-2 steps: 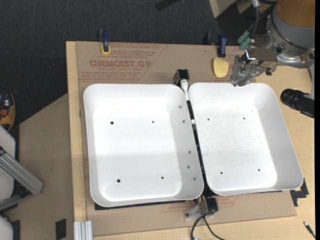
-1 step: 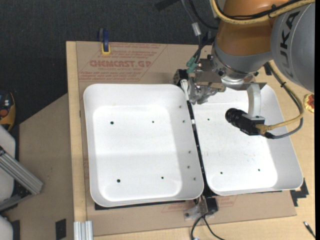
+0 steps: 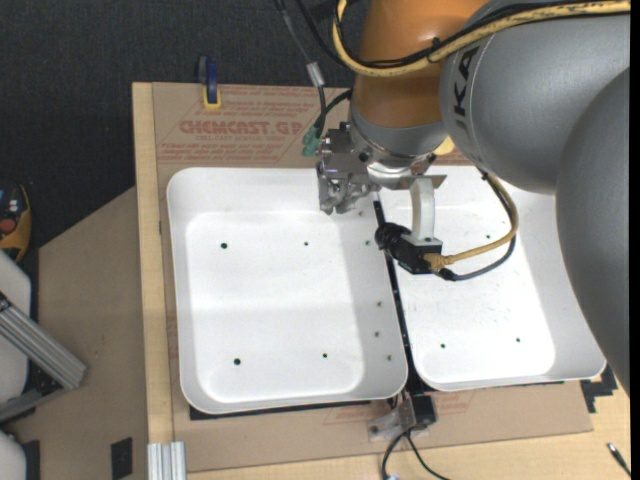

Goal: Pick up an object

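My gripper hangs low over the far right corner of the left white bin, close to the divide between the two bins. The grey arm with its orange band reaches in from the right and covers the far part of the right white bin. The left bin's white floor shows a few small dark dots. Nothing can be seen held at the gripper, and whatever lies directly beneath it is hidden.
Both bins rest on a brown board with a blue clamp at its far edge. An aluminium rail lies off the bench at the left. A small connector and cable sit at the near edge between the bins.
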Controlling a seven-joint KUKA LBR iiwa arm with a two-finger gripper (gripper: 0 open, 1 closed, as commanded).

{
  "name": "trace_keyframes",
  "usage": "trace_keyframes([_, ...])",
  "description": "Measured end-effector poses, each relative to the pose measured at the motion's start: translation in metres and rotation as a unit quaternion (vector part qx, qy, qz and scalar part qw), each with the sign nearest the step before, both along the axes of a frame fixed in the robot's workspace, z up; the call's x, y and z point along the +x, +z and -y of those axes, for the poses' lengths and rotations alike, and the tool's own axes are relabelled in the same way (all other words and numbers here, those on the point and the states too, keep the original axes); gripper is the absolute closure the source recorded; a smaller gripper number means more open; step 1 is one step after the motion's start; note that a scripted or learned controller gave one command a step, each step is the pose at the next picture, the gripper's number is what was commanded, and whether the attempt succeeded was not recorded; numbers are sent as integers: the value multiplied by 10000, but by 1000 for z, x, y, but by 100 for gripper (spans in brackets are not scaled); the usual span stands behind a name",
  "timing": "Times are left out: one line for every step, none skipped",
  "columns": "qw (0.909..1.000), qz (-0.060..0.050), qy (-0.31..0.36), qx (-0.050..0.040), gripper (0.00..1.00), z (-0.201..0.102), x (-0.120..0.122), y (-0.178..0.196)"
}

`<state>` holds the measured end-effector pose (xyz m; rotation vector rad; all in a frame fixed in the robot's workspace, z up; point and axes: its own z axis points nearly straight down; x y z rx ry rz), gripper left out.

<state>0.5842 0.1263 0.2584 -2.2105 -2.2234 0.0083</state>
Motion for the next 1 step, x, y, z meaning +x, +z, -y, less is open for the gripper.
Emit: trace_keyframes([9999,88,-52,-10,100,50,19,72])
